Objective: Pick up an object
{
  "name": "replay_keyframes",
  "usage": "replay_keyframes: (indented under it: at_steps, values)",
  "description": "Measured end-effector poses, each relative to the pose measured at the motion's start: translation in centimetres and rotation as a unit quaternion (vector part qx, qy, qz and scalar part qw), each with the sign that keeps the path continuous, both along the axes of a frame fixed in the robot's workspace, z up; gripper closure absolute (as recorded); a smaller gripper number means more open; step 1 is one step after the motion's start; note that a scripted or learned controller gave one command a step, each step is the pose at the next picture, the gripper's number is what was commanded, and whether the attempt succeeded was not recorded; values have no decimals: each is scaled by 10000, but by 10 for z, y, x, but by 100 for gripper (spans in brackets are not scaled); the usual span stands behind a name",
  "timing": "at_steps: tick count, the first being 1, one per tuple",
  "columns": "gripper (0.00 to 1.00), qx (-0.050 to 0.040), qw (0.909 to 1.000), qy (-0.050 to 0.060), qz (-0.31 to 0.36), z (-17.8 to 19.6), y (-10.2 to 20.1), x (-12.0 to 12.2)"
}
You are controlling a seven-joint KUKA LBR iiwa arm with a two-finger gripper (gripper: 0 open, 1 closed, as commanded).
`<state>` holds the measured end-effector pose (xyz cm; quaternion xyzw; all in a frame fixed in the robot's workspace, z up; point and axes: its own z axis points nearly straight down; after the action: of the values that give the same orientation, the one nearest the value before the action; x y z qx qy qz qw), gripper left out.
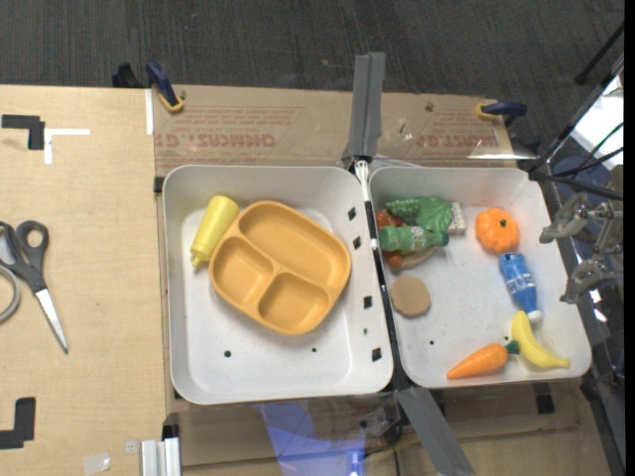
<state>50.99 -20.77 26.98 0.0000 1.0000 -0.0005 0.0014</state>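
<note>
Jaws first, and plainly: whether they stand wide or narrow cannot be told. The gripper (583, 254) is a cluster of grey metal parts at the right side of the view, just outside the right wall of the right bin (466, 315), too small and cluttered to read.

None of the things that could be picked up is touching the gripper; all of them lie in the two bins.

In the right bin, the nearest to the gripper is a small blue bottle (517, 282), lying on its side near the right wall. Just below it a banana (537, 346) sits in the near right corner, with a carrot (479, 361) beside it, the carrot's green end toward the banana. An orange fruit (496, 229) stands above the bottle, toward the far wall. At the bin's left side a green packet (424, 211) lies over a red and green packet (405, 242), and a flat brown disc (410, 297) rests just below them.

In the left bin (298, 375) a yellow plate (283, 266) with three compartments fills the middle, set at a slant. A yellow bottle (213, 228) lies along its upper left edge, touching it.

Outside the bins, a pair of scissors (36, 278) rests on the wooden bench (79, 365) at the far left — well apart from everything else. A cardboard sheet (258, 127) lies behind both bins, held by a blue clamp (165, 86) at its left corner and another clamp (502, 111) at its right.
</note>
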Motion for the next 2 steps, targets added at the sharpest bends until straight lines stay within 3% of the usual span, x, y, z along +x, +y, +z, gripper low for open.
replay_keyframes:
  at_steps: [1, 2]
  values:
    - [0, 1, 10000, 3, -76, -84, -7, -31]
    - [0, 3, 9986, -2, -530, -177, -14, -6]
